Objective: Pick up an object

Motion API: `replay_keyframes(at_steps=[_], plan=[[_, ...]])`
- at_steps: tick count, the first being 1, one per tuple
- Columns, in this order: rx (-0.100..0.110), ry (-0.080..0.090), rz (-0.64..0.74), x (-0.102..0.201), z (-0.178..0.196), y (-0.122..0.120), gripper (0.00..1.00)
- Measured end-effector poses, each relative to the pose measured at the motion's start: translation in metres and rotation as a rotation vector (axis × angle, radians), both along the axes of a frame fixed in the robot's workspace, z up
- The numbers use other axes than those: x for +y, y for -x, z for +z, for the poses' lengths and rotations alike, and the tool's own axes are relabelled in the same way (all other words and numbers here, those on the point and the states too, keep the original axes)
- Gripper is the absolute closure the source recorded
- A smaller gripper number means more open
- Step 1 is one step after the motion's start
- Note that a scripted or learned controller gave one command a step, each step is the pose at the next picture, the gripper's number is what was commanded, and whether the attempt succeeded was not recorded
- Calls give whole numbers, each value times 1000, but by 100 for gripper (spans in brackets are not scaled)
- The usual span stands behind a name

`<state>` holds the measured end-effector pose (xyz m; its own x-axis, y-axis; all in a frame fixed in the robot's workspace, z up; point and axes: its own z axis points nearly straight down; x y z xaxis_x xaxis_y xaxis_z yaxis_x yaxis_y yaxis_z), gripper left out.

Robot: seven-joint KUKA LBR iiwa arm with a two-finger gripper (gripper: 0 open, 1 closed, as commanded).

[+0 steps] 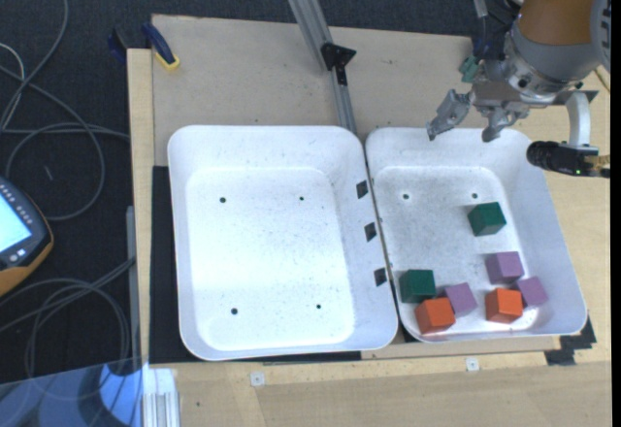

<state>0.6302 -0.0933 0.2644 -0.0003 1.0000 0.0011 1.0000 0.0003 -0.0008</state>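
My gripper (pixel 469 127) hangs over the far rim of the right bin (pixel 566 250), open, with nothing between its fingers. Blocks lie in that bin. A green block (pixel 486 217) sits alone near the middle, well below the gripper. Along the near side are a second green block (pixel 417 283), an orange block (pixel 436 314), a purple block (pixel 460 297), another orange block (pixel 504 304), and two more purple blocks (pixel 504 266) (pixel 532 291).
The left bin (pixel 267 241) lies beside the right one. A metal rail (pixel 310 17) slants across the board behind the bins. Cables and a handheld device (pixel 15 236) lie on the floor at left.
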Motion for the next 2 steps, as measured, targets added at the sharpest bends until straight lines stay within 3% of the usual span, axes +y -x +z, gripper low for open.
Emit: replay_keyframes(at_steps=[1,2], plan=[[-13,5,0,-42,273,-3,0],[-7,5,-4,-75,287,-18,0]])
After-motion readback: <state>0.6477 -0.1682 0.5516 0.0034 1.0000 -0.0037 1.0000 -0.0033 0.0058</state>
